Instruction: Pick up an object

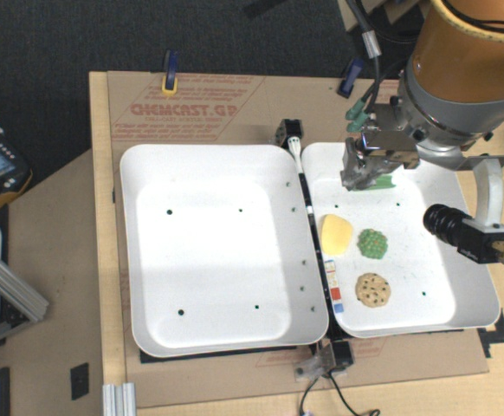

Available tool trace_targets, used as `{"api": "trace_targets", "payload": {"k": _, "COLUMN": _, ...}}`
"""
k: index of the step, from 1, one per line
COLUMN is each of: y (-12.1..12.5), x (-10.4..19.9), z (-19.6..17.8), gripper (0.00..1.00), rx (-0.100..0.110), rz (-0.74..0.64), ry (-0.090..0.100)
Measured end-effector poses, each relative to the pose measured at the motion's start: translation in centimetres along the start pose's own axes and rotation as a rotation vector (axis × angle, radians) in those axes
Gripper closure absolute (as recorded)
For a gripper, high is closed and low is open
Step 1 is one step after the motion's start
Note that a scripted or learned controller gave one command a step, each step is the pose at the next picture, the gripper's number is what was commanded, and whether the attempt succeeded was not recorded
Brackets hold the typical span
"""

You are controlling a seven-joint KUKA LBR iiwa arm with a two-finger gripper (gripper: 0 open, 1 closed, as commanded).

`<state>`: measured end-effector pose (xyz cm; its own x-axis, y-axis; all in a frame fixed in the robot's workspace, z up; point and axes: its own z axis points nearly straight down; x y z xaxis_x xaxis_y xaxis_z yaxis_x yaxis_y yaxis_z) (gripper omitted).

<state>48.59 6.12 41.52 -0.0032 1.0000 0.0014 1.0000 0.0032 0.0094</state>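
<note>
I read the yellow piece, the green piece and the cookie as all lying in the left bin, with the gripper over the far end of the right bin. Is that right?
Not quite. The camera view shows the yellow piece, the green piece and the cookie lying in the right bin, not the left bin. The gripper is over the far end of the right bin, as you said.

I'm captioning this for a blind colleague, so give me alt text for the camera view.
A grey and orange robot arm lowers its gripper over a green object at the back of the right white bin, which also holds a yellow piece, a green broccoli-like piece and a cookie.
</note>
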Motion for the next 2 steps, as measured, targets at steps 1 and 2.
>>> {"api": "trace_targets", "payload": {"k": 1, "y": -0.2, "x": 4.8, "z": -6.2, "gripper": 1.00, "rx": 0.000, "rz": -0.003, "ry": 0.002}}
{"api": "trace_targets", "payload": {"k": 2, "y": -0.7, "x": 4.6, "z": -1.9, "gripper": 1.00, "rx": 0.016, "rz": 0.004, "ry": -0.003}}
